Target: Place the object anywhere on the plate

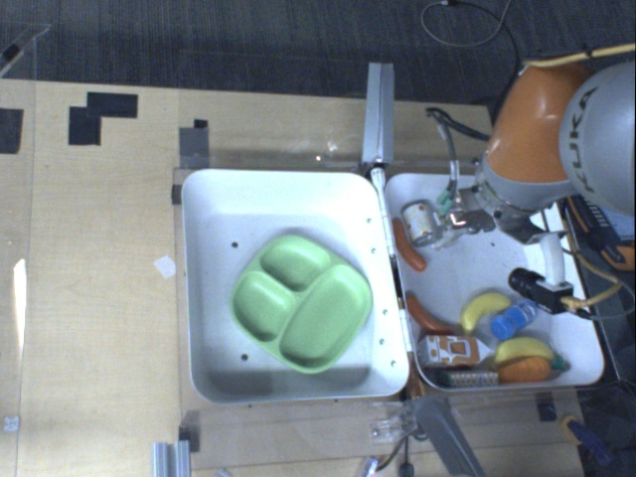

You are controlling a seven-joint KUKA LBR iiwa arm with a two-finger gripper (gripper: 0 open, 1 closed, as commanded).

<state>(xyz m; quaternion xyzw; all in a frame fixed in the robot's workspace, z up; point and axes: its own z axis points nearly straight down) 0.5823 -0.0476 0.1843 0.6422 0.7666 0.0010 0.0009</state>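
A green plate [303, 302] with three compartments lies in the left white bin [214, 266], and nothing rests on it. In the right bin [586, 361], near its back left corner, my gripper [449, 219] hangs low. A small silver can [419, 221] lies right at the gripper's left tip, touching or nearly touching it. The grey and orange arm [542, 137] comes in from the upper right and covers the bin's back right part.
The right bin also holds a red sausage [408, 245] along its left wall, a second sausage [429, 316], a banana [484, 309], a blue bottle [512, 320], a small carton [452, 350], a yellow fruit [524, 350] and an orange item [524, 370]. A metal divider [378, 117] stands between the bins.
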